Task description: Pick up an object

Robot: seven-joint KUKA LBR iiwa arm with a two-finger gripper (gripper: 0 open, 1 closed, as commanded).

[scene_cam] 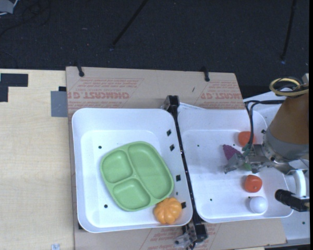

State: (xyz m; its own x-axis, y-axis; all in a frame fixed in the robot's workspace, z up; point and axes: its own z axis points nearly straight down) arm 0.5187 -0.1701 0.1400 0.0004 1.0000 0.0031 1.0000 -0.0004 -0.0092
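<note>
In the camera view, the gripper (235, 163) reached from the right into the right bin (208, 126), low beside a purple piece (229, 151), probably lining up a grasp. How far its jaws stood apart could not be told, nor whether anything sat between them. Nearby lay 2 orange-red objects, one (244, 138) behind the wrist, one (253, 183) in front, and a white ball (257, 204). The left bin (88, 124) held a green divided plate (136, 176) and an orange pumpkin-like toy (168, 211). Cardboard (146, 90) beneath bore red mirrored lettering, not legible.
</note>
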